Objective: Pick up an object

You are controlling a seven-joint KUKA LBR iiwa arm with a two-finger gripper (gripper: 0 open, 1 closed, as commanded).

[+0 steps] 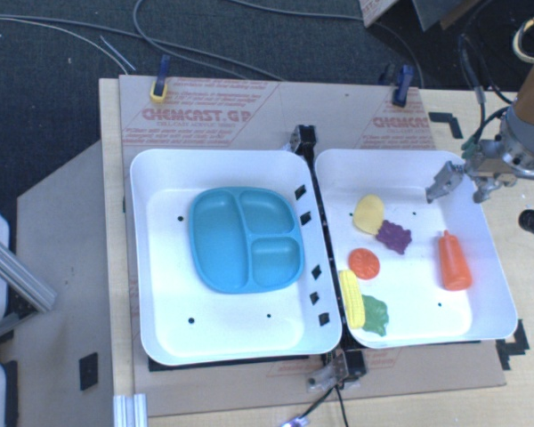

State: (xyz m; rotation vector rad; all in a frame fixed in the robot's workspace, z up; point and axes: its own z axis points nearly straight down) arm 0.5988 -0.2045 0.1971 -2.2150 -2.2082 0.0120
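Tool (pixel 461 183) observed over the far right corner of the right bin (pixel 507 305); its fingers stand apart with nothing between them. We note the arm entering from the right edge, wrist low above the bin rim. Below it lie a yellow piece (pixel 368 213), purple grapes (pixel 394 236), an orange carrot (pixel 453 261), a red disc (pixel 364 263) and corn (pixel 351 295)
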